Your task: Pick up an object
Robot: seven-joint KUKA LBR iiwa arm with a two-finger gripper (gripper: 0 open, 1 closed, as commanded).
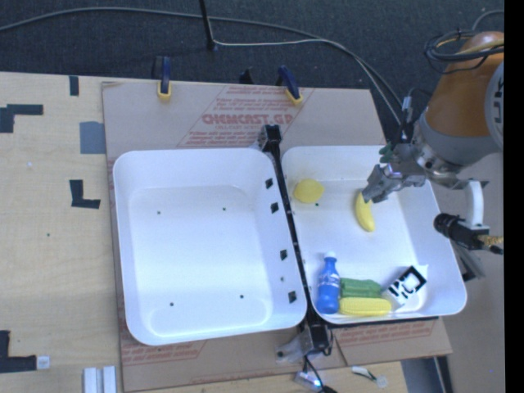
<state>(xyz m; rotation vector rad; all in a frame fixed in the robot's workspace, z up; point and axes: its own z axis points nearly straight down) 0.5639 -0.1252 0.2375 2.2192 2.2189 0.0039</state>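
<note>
Over the right bin [442,244], the metal gripper [375,191] hangs just above a curved, smooth yellow banana [364,213]; whether it touches or is apart from the fruit cannot be told. Nearby lie a rounded yellow lemon [309,191], a blue plastic bottle [328,285], a green block [361,287] and a corn cob [365,306].

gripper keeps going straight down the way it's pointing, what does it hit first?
Most likely the banana: the gripper sits right at its upper end in the right bin, angled down-left. Depth is unclear from this slanted view, so it could slip past onto the bin floor beside it.
</note>
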